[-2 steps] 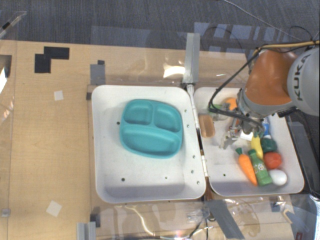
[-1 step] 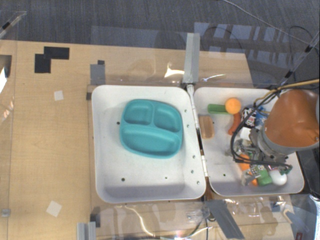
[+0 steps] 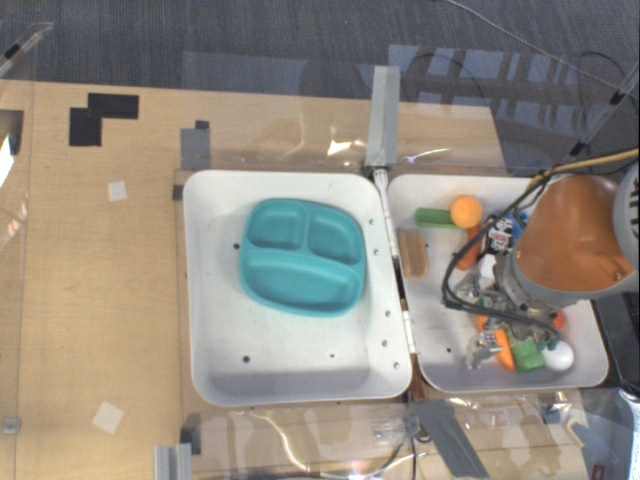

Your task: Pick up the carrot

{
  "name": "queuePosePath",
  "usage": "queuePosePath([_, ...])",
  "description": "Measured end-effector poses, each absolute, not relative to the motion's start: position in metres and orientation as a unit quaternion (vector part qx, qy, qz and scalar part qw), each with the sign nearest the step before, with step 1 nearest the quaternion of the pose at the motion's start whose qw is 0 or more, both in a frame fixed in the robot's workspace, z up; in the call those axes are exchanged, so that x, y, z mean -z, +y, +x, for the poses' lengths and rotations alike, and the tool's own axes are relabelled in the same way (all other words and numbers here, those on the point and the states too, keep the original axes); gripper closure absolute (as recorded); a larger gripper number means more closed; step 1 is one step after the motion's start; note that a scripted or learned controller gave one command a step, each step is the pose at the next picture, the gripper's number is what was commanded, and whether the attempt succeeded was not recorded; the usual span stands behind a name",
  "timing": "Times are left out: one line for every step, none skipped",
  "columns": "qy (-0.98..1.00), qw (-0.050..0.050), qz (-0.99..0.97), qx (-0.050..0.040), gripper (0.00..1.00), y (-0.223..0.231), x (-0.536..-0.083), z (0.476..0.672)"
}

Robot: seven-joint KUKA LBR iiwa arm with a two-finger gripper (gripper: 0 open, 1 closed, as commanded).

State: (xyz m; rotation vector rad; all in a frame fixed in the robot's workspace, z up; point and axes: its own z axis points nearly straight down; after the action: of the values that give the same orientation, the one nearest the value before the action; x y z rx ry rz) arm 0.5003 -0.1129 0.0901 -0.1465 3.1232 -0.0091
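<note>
Pale wooden bench (image 3: pixel 100 298) bears two white bins. Inside the right bin (image 3: pixel 432 363), a small orange carrot (image 3: pixel 506 353) lies near the front wall, just beside the metal gripper (image 3: pixel 488 348), whose grey orange-banded arm (image 3: pixel 570 238) leans down from the right. A teal divided plate (image 3: pixel 302 256) sits in the left bin (image 3: pixel 215 358).

Counts on the bench
2 white bins (image 3: pixel 290 383) (image 3: pixel 430 298), 1 teal divided plate (image 3: pixel 303 255), 1 orange ball (image 3: pixel 465 211), 1 green stick (image 3: pixel 433 217), 1 tan block (image 3: pixel 413 254).
</note>
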Motion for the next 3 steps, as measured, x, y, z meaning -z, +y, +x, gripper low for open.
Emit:
queuePosePath([0.999, 0.014, -0.050, 0.0033, 1.00, -0.111, -0.103, 0.505])
queuePosePath([0.999, 0.013, -0.050, 0.0032, 0.00, -0.111, -0.103, 0.505])
queuePosePath([0.998, 0.019, -0.052, 0.0039, 1.00, -0.110, -0.115, 0.508])
